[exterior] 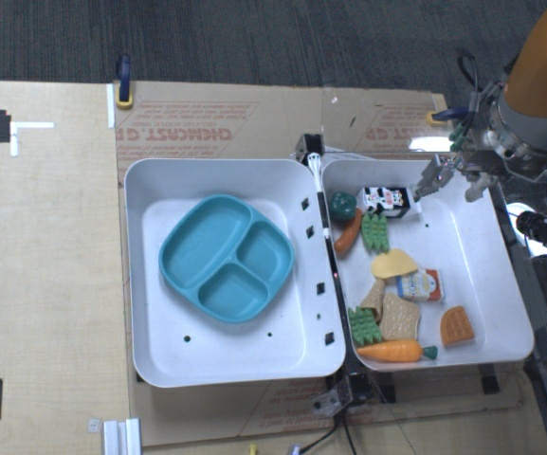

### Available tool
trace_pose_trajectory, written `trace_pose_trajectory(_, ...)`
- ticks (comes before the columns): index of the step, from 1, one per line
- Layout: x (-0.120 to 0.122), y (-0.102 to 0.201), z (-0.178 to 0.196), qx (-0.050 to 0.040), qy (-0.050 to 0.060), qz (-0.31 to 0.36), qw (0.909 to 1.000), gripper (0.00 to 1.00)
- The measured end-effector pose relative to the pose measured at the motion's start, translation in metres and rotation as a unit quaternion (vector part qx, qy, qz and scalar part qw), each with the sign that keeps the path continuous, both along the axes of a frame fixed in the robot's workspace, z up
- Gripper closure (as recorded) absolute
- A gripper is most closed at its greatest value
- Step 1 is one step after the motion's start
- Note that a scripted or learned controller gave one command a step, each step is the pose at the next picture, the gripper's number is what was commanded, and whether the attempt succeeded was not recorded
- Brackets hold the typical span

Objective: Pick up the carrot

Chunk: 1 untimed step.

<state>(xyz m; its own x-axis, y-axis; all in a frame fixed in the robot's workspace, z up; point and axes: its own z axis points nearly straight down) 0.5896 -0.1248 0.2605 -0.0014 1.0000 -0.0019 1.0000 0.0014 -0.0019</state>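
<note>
**Carrot not yet picked, my gripper high at the far corner**

While my gripper [451,176] hangs over the far right corner of the right bin [501,282], its two dark fingers stand apart with nothing between them, so I count the grasp as not yet made. My grey wrist and the orange band above it reach in from the right edge, above the bin's rim.

Nearest my fingers lies a small black-and-white carton [385,200], and just beside that a dark green round thing [342,204]. Below those, against the left wall of the bin, an orange carrot-like piece [349,233] lies tilted next to a green ridged piece [375,232]. Further toward the near side comes a heap: a yellow wedge [393,264], a packet with a red label [423,285], some crackers [398,318] and a second green piece [363,326]. An orange waffle-like slab [457,326] lies apart on the right.

My target, the carrot [392,351], lies flat along the near wall of the right bin, its green top pointing right, touching the heap's lower edge. It is well apart from my gripper, at the opposite end of the bin.

By my judgement everything is left to do: travel across the bin, come down over the carrot, close and lift. The left bin [150,349] bears a blue divided plate [226,258] and plays no part.
</note>
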Motion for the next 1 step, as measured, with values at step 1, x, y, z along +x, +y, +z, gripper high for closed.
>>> trace_pose_trajectory(1, -0.0135, 0.0256, -0.1685, 0.0006, -0.001, 0.004, 1.0, 0.0)
